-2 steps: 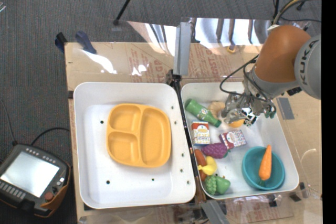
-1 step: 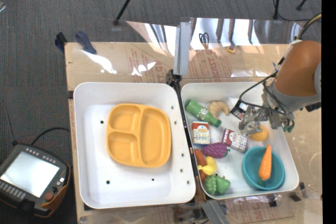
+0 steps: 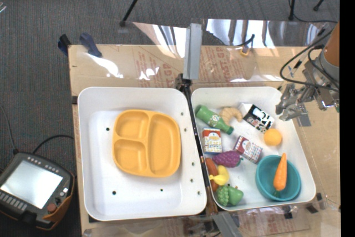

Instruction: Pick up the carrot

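Observation:
The orange carrot (image 3: 280,171) lies tilted inside a teal bowl (image 3: 265,183) at the near right corner of the right bin (image 3: 308,166). My gripper (image 3: 293,107) hangs over the bin's far right edge, well up-view of the carrot and apart from it. An orange ball (image 3: 272,137) sits between the gripper and the bowl. Nothing shows in the gripper's grasp.
The right bin also holds a green bottle (image 3: 213,118), a black-and-white box (image 3: 258,116), two red cartons (image 3: 212,140), purple grapes (image 3: 227,159), a yellow toy (image 3: 221,176) and a green vegetable (image 3: 229,195). The left bin (image 3: 94,175) holds a yellow divided plate (image 3: 147,142).

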`<move>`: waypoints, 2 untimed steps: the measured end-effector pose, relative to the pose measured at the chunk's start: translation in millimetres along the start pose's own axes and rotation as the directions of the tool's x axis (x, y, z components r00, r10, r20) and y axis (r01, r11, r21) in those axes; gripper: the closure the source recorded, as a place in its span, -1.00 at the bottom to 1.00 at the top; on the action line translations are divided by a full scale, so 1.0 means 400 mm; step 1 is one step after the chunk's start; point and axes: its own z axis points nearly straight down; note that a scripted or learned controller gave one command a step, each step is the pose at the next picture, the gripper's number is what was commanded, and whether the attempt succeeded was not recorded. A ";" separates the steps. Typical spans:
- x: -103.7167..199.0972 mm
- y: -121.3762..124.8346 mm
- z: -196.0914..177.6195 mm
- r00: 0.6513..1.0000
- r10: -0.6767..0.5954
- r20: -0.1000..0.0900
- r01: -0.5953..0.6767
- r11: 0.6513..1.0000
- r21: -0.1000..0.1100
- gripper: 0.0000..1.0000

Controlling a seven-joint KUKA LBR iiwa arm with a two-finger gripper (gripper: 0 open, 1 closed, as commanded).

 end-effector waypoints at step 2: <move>0.149 0.023 0.341 0.999 0.034 -0.028 -0.034 0.999 -0.013 -1.00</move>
